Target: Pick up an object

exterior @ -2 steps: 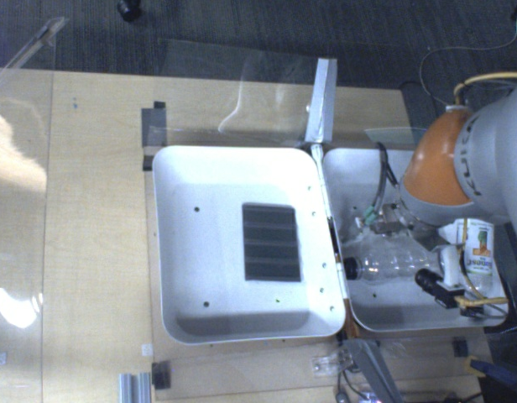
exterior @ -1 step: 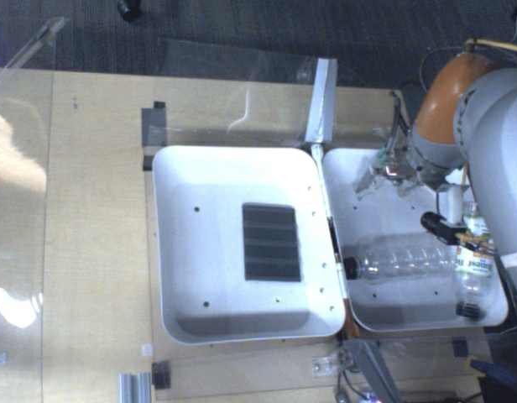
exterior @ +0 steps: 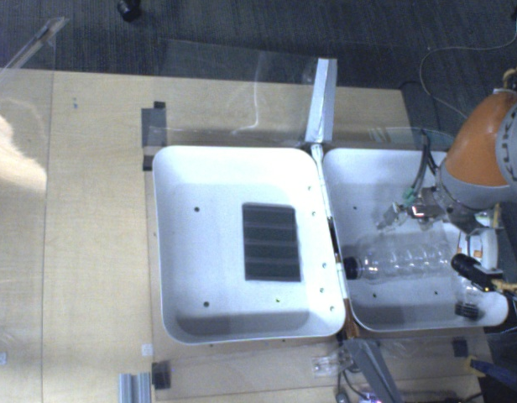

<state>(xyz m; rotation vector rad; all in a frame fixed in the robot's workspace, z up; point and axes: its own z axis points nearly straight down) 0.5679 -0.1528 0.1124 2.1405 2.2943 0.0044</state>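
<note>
Bottle, clear plastic with a dark cap pointing left, lies on its side in the right bin, near that bin's near-left corner. Just above its right end sits the gripper, hanging under the grey arm with the orange band; whether it is spread or pressed together cannot be told, and nothing is seen pinched in it. A dark ribbed pad lies flat in the middle of the left bin.
</note>
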